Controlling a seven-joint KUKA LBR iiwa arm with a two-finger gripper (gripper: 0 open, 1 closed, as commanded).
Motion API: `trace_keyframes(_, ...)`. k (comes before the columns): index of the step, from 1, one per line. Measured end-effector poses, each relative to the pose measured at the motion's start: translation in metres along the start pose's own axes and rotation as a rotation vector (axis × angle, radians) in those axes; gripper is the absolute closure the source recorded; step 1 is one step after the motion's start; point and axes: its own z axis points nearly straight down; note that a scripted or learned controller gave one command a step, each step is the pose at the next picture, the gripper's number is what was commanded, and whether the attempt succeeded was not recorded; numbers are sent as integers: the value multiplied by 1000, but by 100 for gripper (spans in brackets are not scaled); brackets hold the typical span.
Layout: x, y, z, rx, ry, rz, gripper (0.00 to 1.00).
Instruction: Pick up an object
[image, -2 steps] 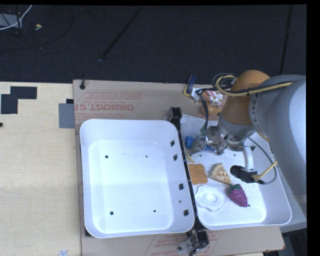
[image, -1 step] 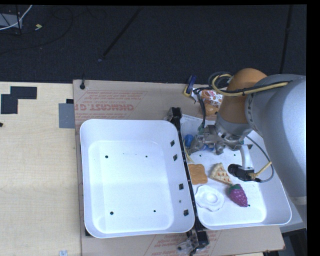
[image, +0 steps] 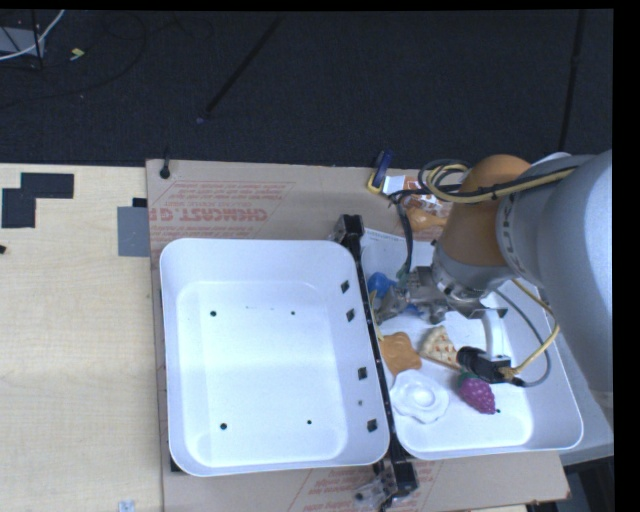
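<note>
The gripper (image: 428, 305) is hovered low over the right bin (image: 555, 425) near its left wall, finger state can't be told, with the likely target, a blue object (image: 379, 285), just beside it, so a descent is probably needed next.

Evenly lit from above, moderately bright. Mild glare across the floor of the left bin (image: 260, 340), with a softer shade along its near wall. Dark, nearly featureless background behind the tabletop (image: 70, 330). Slightly soft focus throughout, coarse resolution; small items in the right bin (image: 540, 420) indistinct.
</note>
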Motion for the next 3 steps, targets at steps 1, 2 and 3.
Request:
trace_keyframes(1, -1, -33, -1, -3, -1, -1, 0)
trace_keyframes(2, -9, 33, 0, -3, 1, -7, 0)
trace_keyframes(3, -9, 31, -10, 2, 3, -8, 100)
